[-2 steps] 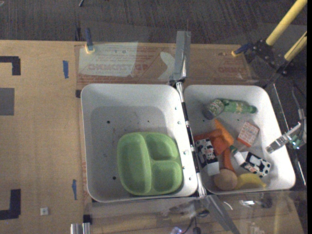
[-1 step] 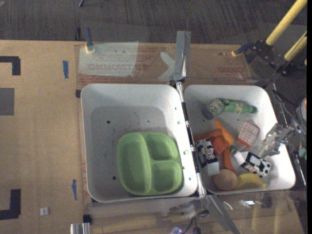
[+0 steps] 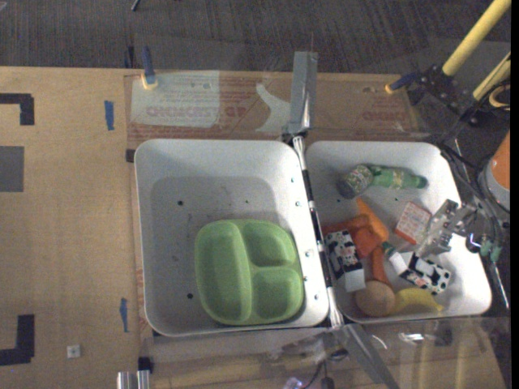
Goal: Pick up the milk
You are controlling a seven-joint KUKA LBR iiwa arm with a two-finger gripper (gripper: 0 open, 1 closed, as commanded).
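Two cow-patterned milk containers lie in the right bin (image 3: 466, 294). One milk carton (image 3: 343, 259) rests against that bin's left wall. The other milk container (image 3: 427, 274) lies on its side near the front right, its white cap pointing left. My gripper (image 3: 445, 228) hangs over the right side of the bin, just behind this second container and apart from it. It is open with nothing between its fingers.
The right bin also holds a green bottle (image 3: 381, 177), an orange carrot (image 3: 369, 229), a red and white packet (image 3: 412, 220), a brown potato (image 3: 375, 299) and a yellow fruit (image 3: 416, 301). A green divided plate (image 3: 247, 271) sits in the left bin (image 3: 162, 217).
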